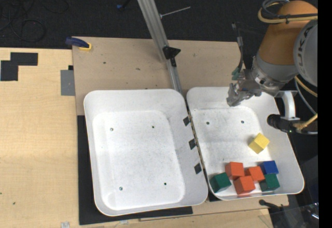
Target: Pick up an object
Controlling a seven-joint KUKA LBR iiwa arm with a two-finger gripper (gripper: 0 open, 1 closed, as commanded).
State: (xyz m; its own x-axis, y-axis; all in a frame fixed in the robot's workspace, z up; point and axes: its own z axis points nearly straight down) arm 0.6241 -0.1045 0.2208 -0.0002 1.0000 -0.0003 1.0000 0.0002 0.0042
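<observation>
My gripper (234, 98) hangs over the far part of the right bin (207, 98), well above its floor and with nothing between its fingers that I can make out. A yellow block (258, 143) lies alone near the bin's right side, below and to the right of the gripper. At the near edge sits a cluster: three orange blocks (244, 176), a blue block (268, 167) and two green blocks (220, 182).
The left bin (91, 102) lies beside the right one, joined by black clips (192, 143). A slanted aluminium rail (154, 25) rises behind the bins. The grey arm with its orange band (282, 30) comes in from the right.
</observation>
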